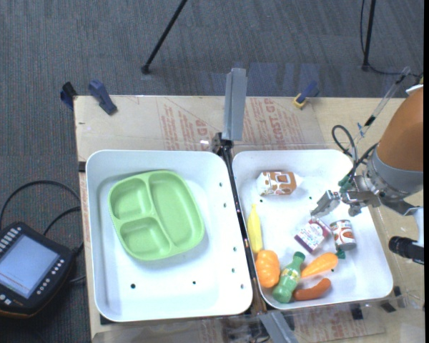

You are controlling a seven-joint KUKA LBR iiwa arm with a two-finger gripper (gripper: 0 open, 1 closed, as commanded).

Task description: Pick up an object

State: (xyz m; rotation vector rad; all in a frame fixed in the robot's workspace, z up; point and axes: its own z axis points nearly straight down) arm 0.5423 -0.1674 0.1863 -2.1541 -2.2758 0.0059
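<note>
I see my gripper (334,204) open, holding nothing, over the right bin (300,159); small can (342,234) just below it.

The arm (404,138) reached in from the right, its orange band uppermost, wrist bent low; the gripper (327,203) pointed leftward, its fingers seemingly spread apart.
</note>
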